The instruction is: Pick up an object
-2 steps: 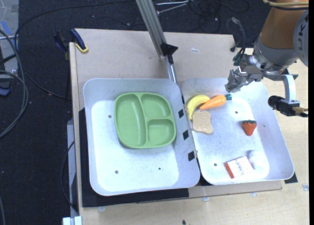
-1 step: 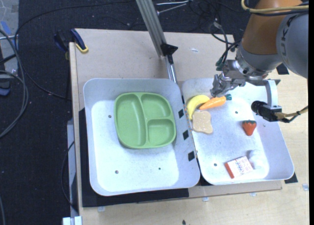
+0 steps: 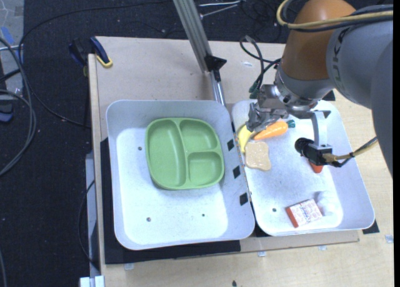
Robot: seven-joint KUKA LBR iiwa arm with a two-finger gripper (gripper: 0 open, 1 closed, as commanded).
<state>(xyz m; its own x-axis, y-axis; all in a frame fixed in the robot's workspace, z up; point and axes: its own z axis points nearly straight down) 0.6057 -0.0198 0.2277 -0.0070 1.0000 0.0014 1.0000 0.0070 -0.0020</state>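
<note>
Camera view, seen from above at a slant: two shallow white bins side by side on the wooden bench (image 3: 156, 60). Left bin (image 3: 125, 217) carried a green three-compartment plastic plate (image 3: 185, 153). Right bin (image 3: 350, 173) held an orange carrot-shaped toy (image 3: 273, 131), a yellow banana-shaped piece (image 3: 242, 137), a tan slice of toy bread (image 3: 257, 156) just nearer, and a small red-and-white carton (image 3: 304, 212) at the near side. Grey arm's gripper (image 3: 262, 117) hung over the carrot at the far left corner; fingers' state: cannot tell.
</note>
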